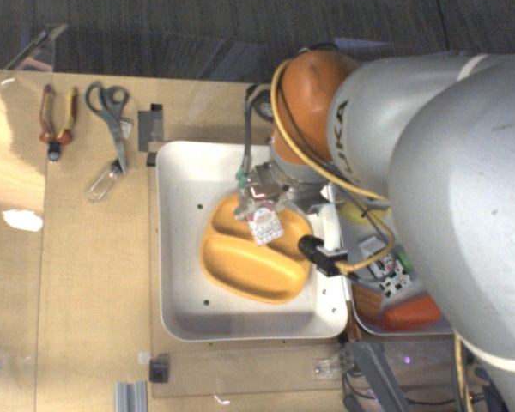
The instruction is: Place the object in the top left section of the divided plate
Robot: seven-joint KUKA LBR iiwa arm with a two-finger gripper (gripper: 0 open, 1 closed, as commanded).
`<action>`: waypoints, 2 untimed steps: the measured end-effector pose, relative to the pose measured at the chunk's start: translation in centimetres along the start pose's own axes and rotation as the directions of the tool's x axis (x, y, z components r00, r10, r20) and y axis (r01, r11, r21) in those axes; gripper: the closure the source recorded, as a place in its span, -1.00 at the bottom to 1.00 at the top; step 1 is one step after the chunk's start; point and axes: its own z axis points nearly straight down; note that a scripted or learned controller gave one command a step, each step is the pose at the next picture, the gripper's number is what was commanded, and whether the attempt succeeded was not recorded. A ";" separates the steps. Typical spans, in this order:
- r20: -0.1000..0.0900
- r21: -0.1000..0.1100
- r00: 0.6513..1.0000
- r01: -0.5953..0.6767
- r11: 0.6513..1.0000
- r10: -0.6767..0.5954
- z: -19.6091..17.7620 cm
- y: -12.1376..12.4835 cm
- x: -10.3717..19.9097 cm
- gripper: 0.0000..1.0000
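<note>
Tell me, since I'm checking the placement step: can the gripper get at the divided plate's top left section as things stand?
Probably yes. The gripper hangs right over the upper part of the yellow divided plate in the left bin, with nothing seen between them.

A yellow-orange divided plate (253, 264) is seen just under the hand (259, 204), set in a plain white bin (184, 230). The hand is shown in silver-grey metal, with a white tag marked in red hanging from it. Above it the arm (429, 170) is coloured grey with an orange band and yellow cables. Far to the hand's left, on the pale tan wood-toned surface (77, 299), grey-handled scissors (112, 118) and red-handled pliers (56, 118) are seen. An orange-red object (408, 313) is seen beyond the hand's right.
</note>
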 end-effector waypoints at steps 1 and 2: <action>0.001 -0.003 1.000 0.009 1.000 -0.009 -3.1 -1.7 -8.0 1.00; 0.000 -0.001 0.997 -0.075 0.997 0.075 -4.3 0.2 -2.3 1.00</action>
